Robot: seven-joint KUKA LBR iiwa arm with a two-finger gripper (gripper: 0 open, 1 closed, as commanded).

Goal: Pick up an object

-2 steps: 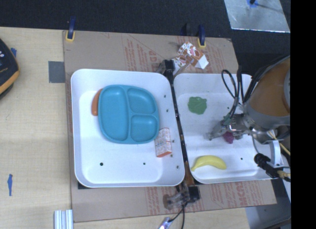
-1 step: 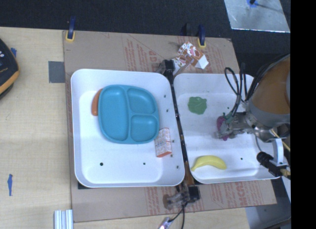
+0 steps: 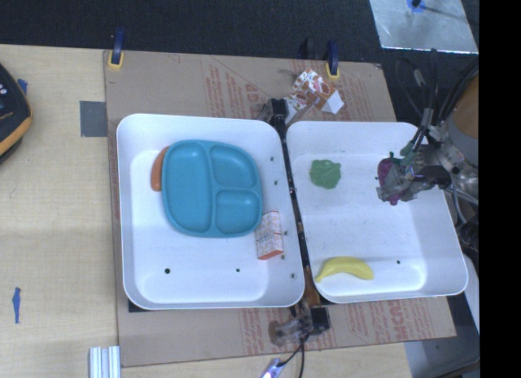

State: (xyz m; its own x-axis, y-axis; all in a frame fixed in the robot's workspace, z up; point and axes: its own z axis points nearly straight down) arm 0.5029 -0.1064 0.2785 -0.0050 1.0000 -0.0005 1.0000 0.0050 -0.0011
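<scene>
The left bin (image 3: 138,205) holds a big blue plate (image 3: 213,187) and a small packet (image 3: 270,235). In the right bin (image 3: 440,262) the gripper (image 3: 400,179) sits low by a purple thing (image 3: 391,181) near the right wall. I cannot tell if it grips. It looks small, dark and lumpy, so it could slip out. A yellow banana (image 3: 345,269) and green lump (image 3: 326,173) lie apart.

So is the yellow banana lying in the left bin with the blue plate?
No, the banana lies in the right bin; the blue plate sits in the left bin.

Even overhead light, soft shadows, slight blur, white bins (image 3: 130,230) bright.
</scene>
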